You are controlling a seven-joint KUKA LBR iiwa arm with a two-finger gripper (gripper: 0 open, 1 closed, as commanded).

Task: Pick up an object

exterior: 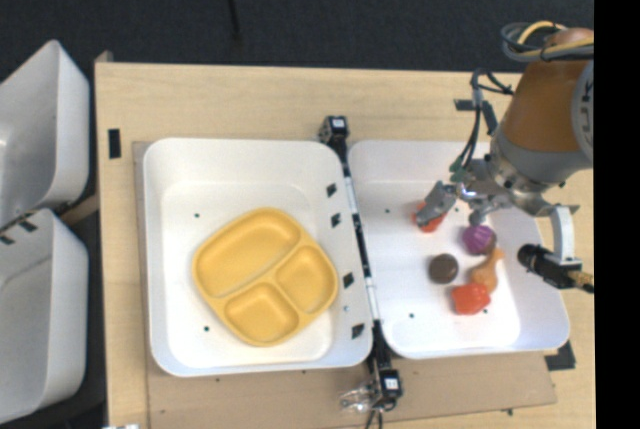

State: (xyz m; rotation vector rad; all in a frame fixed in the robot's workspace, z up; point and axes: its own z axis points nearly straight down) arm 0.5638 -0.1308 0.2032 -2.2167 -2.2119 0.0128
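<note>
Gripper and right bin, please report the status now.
Gripper low over right bin, beside red-grey piece. Purple, brown, orange, red items loose. Nothing lifted.

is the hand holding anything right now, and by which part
Cannot be told. The hand hangs over the right bin, close above the purple object and beside a red and grey object, with nothing visibly between its fingers.

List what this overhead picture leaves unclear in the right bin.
- End effector: too small to tell its finger state.
- Red item: partly hidden by a finger; contact unclear.
- Right bin: far corner covered by the arm.
- Purple object: identity blurred.
</note>
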